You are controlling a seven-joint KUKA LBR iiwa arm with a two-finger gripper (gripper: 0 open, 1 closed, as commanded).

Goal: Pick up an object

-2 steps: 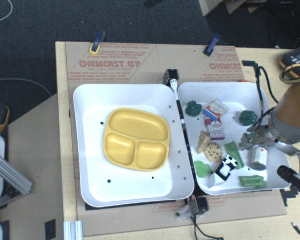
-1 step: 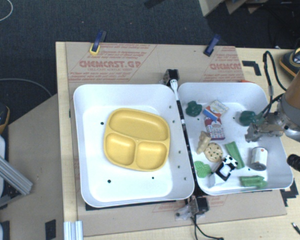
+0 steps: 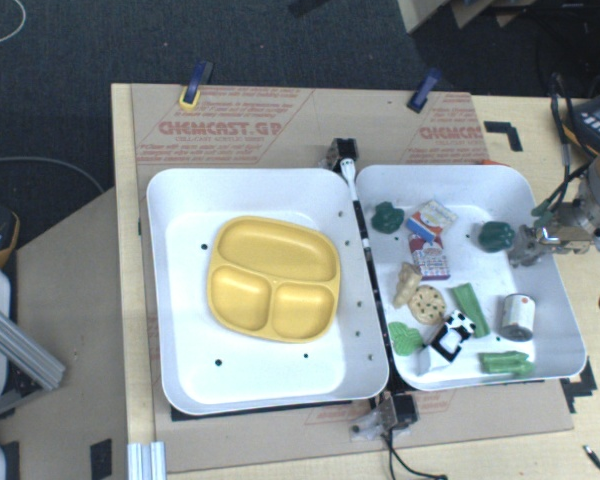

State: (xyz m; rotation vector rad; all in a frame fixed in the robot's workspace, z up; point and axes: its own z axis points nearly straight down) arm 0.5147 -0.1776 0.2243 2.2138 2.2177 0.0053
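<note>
1. The two-finger gripper sits at the right rim of the right-hand shallow white bin, reaching in from the right at the end of a grey wrist. Whether it is open or closed I cannot tell — the tip is small and blurred against the bin wall.

2. The nearest candidate is a dark green rounded lump, lying on the bin floor just beside the gripper, on its left and level with it. Nothing is visibly between the gripper's tips, so I judge no object is held yet.

3. The relation that matters: the lump lies directly ahead of the gripper along its line of reach, leftward into the bin. It looks roughly round, with no clear long axis, so approach angle should matter little.

4. Other things in the same bin (all further from the gripper): a white and grey cylinder below it, a light green oblong block lying on a slant, a flat green piece near the front rim, and a speckled round cookie-like disc towards the middle.

5. The left-hand white bin holds a yellow three-compartment plastic tray, well apart from the gripper.

6. A likely risk is that the lump gets nudged away — it sits loose on smooth plastic.
</note>
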